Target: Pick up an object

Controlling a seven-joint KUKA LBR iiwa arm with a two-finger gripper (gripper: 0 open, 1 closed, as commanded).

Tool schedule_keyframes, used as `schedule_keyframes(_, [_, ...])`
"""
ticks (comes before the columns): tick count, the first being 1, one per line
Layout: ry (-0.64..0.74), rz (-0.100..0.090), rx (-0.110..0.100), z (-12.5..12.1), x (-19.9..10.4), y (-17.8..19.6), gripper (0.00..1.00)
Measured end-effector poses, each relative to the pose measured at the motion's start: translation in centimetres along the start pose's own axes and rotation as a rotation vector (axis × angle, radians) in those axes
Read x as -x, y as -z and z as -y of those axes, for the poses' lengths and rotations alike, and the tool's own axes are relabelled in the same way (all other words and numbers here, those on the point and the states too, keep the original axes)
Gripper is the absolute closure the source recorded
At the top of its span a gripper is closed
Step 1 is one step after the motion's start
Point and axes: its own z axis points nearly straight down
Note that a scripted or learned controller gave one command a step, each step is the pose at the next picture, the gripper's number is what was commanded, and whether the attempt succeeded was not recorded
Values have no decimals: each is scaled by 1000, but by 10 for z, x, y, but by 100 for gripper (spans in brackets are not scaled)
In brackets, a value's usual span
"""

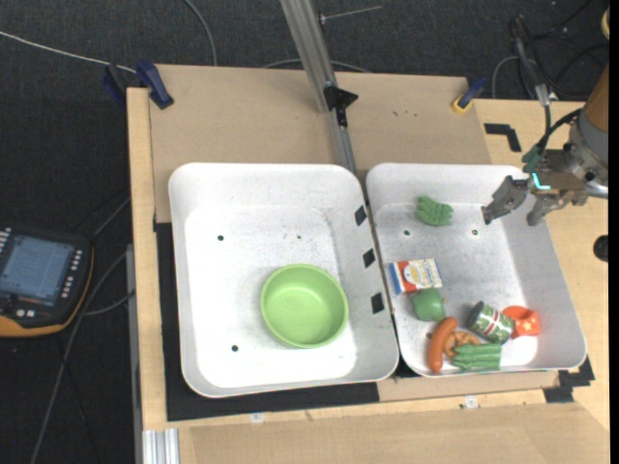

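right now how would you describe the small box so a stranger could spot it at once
Start at the right bin, the one holding the clutter of small items. Look along its left wall, about halfway down: the box lies flat there, just above a green ball. It is the one rectangular item, white with red and blue print, among rounded things.

Seen from one fixed camera high above the bench (251,114), angled down toward 12 o'clock. Framed wide enough for both white bins: left bin (193,211) toward 9 o'clock, right bin (556,288) toward 3 o'clock, dark floor (58,114) ringing the bench.
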Motion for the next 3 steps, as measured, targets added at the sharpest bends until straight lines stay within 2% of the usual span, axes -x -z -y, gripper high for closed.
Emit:
schedule_keyframes(1, [0, 0, 0, 0, 0, 0, 0])
schedule_keyframes(2, [0, -1, -5, 1, -4, -62, 0])
schedule_keyframes(3, [-1, -1, -5, -1, 5, -109, 0])
